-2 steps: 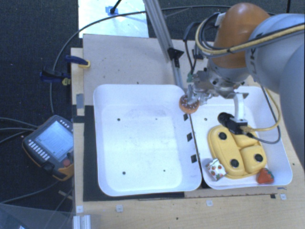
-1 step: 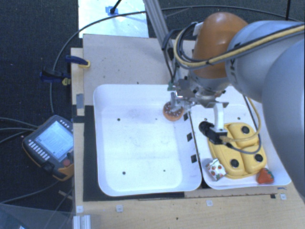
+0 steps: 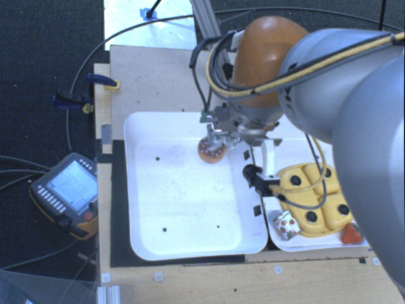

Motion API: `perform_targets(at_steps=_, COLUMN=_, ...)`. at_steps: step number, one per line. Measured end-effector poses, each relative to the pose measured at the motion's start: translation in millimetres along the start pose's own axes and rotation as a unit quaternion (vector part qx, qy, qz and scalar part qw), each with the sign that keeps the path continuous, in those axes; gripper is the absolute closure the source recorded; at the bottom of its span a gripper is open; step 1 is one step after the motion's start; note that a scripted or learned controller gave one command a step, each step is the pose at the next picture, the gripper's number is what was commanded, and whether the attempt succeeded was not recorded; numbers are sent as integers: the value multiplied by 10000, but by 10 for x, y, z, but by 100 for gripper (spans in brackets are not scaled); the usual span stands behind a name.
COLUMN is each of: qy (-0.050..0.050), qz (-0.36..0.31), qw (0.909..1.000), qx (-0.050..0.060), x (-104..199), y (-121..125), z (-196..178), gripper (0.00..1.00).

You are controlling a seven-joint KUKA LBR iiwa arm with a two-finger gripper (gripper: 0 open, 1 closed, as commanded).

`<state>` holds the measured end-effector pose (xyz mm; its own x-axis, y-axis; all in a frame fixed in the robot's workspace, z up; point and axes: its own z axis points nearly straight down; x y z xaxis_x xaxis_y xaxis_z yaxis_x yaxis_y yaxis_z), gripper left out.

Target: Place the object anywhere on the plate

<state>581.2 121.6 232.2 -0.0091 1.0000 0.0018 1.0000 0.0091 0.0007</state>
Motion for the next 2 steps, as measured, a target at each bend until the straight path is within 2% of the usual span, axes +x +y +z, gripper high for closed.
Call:
perform_targets(at_steps=1, qy=-3, qz=3, qw=10000, qx=9, x=491, y=-135, z=140, gripper=100)
perform_targets(at_steps=2, qy=-5, qz=25, qw=10000, qx=5, x=469, y=-129, z=135, gripper=0)
